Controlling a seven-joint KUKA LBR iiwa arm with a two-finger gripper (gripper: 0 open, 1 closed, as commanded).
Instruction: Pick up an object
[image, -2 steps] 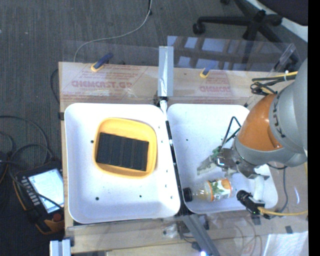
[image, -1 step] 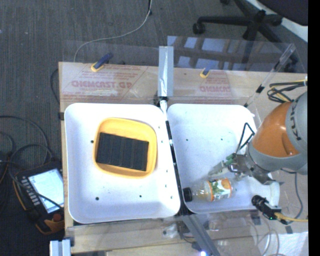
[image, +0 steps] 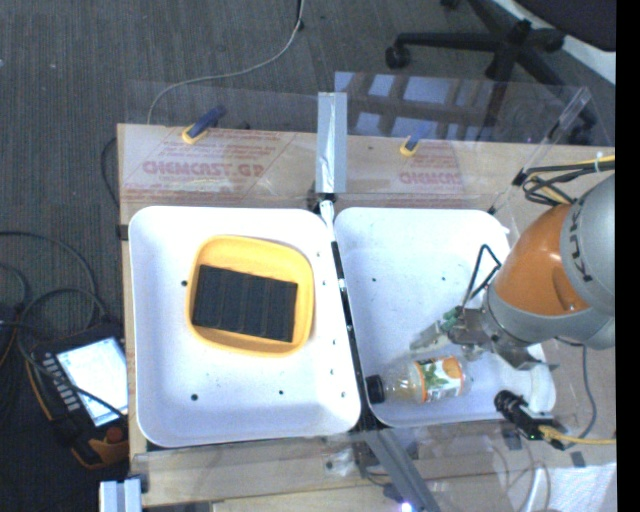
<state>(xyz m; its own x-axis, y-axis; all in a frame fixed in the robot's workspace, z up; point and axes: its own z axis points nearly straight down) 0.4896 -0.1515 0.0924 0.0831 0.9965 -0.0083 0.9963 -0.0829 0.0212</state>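
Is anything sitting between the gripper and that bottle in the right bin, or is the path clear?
Nothing visible stands between them. The gripper is low over the right bin, just above the bottle, which lies on its side near the bin's front edge with bare white floor around it. The yellow dish sits apart in the left bin.

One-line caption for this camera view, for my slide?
Gripper poised above a lying bottle in the right bin; yellow dish in left bin.

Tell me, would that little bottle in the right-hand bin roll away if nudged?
Probably. The bottle lies on its side on the right bin's smooth floor, so its round body could roll. It looks like clear plastic, likely light and slippery. The bin wall beside its dark cap should stop it.
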